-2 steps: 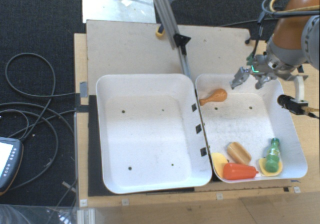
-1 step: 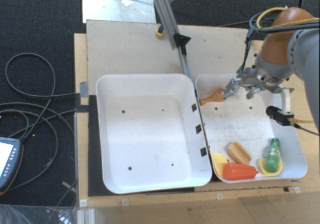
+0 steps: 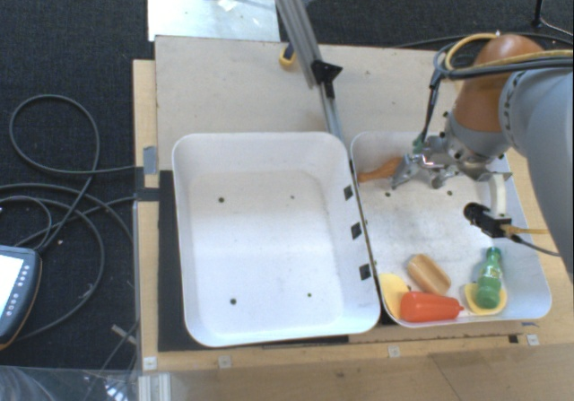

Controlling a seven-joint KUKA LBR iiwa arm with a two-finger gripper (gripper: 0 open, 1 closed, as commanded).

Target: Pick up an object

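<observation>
Below, wooden bench (image 3: 233, 85) on dark carpet (image 3: 72, 31)

On the surface (image 3: 233, 85) sit two shallow white bins side by side. The arm (image 3: 529, 103), grey with an orange band, reaches in from the right over the right bin (image 3: 538, 300). Its jaws (image 3: 405, 173) hang low at that bin's far left corner, just beside an orange carrot-like piece (image 3: 378, 171); whether they touch it cannot be told. Along the near edge lie a yellow piece (image 3: 392, 285), a red pepper (image 3: 429, 306), a bread roll (image 3: 429, 274) and a green bottle (image 3: 488, 279). The left bin (image 3: 193, 238) lies alongside.
</observation>
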